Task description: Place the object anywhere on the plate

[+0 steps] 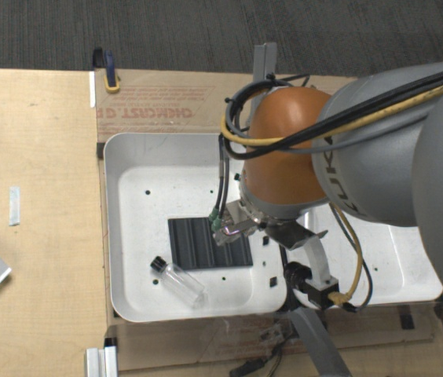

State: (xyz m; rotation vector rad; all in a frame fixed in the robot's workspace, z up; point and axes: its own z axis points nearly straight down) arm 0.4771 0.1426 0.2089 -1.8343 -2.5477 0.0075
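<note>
A small clear vial with a black cap (pixel 177 280) lies on its side in the lower left of the left white bin (pixel 127 210), just below a dark ribbed plate (pixel 206 243) at the bin's middle; it looks touching or nearly touching the plate's lower edge, not on it. The gripper (pixel 229 230) hangs over the plate's right end, probably approaching; how it is set I cannot tell. The bench (pixel 33 132) is pale wood, with grey carpet (pixel 166 14) across the top
</note>
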